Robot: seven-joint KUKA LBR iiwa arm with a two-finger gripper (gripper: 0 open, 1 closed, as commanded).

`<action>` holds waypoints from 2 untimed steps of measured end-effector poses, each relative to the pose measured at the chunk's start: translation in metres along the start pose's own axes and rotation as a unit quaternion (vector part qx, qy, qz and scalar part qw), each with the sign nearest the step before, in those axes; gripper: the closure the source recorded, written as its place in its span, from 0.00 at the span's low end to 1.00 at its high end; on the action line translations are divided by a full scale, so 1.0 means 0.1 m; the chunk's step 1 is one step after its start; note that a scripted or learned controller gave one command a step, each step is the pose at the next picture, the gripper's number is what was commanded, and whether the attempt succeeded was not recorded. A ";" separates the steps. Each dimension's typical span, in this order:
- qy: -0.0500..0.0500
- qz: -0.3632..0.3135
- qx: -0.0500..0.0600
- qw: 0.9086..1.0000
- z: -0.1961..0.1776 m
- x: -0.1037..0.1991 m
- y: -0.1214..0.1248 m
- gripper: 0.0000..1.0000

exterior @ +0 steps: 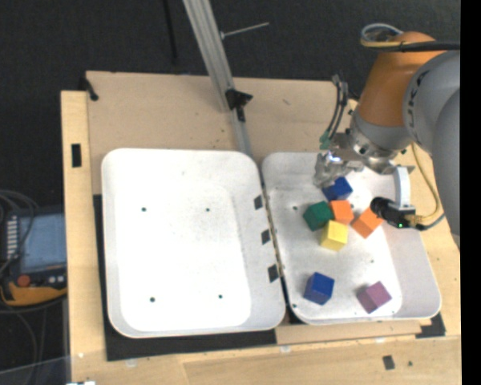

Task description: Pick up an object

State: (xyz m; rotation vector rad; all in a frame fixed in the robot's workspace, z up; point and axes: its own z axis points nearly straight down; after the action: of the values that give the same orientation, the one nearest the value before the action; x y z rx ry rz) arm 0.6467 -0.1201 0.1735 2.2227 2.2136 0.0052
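Metal pole (pixel 212 50) leaning over the bench (pixel 160 111), handheld pendant (pixel 34 255) at left

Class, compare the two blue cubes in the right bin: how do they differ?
The upper blue cube lies right under the pincer, close by the green cube; the lower blue cube stands apart near the bin's front. The upper one is partly hidden; the lower one shows fully. Both are blue and look alike in size.

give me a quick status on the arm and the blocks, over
Gripper low in right bin, right above upper blue block. No grasp visible. Green block, orange block and yellow block crowd it closely.
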 end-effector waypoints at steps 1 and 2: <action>0.000 -0.003 -0.001 1.000 -0.46 0.03 0.06 1.00; 0.000 -0.004 0.000 1.000 -0.90 0.02 0.08 1.00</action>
State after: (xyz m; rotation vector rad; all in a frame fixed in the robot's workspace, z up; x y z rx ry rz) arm 0.6540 -0.1184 0.2632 2.2128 2.2223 0.0056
